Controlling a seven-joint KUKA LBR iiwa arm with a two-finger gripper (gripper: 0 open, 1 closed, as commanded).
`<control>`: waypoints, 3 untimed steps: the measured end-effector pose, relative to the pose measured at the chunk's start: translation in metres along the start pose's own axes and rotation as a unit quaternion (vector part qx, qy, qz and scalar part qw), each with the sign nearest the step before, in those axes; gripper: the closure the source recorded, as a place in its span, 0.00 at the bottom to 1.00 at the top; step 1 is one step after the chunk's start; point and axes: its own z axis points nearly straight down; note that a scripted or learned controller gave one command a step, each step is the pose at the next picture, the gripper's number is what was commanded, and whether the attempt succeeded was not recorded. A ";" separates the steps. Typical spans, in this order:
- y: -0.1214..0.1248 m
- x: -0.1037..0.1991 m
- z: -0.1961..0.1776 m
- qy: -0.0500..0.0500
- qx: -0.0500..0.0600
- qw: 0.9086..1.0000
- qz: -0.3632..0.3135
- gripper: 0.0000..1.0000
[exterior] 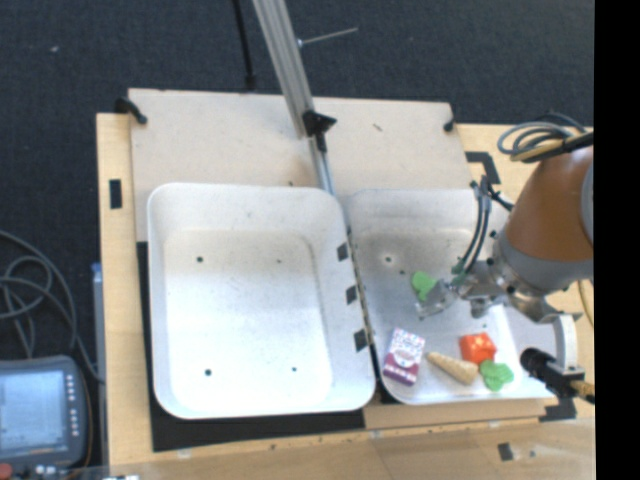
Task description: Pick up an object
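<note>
- The gripper [437,303] hangs low in the right bin [400,218], just beside a green piece [424,284] mid-bin.
- Whether it's grasping anything, I cannot tell.
- I'd centre over the piece before closing.

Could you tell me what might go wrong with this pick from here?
The gripper sits beside a small green object in the right bin; coming down off-centre could nudge it away. The purple carton, the cone-shaped piece, the red piece and another green piece lie close together, so a grasp there may catch two.
</note>
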 end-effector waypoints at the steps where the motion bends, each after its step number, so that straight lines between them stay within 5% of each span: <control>1: -0.001 0.009 0.057 0.001 0.001 1.000 0.000 0.00; 2: 0.002 0.008 0.075 0.001 -0.005 1.000 0.000 0.00; 3: 0.004 0.007 0.063 0.000 -0.008 1.000 0.003 1.00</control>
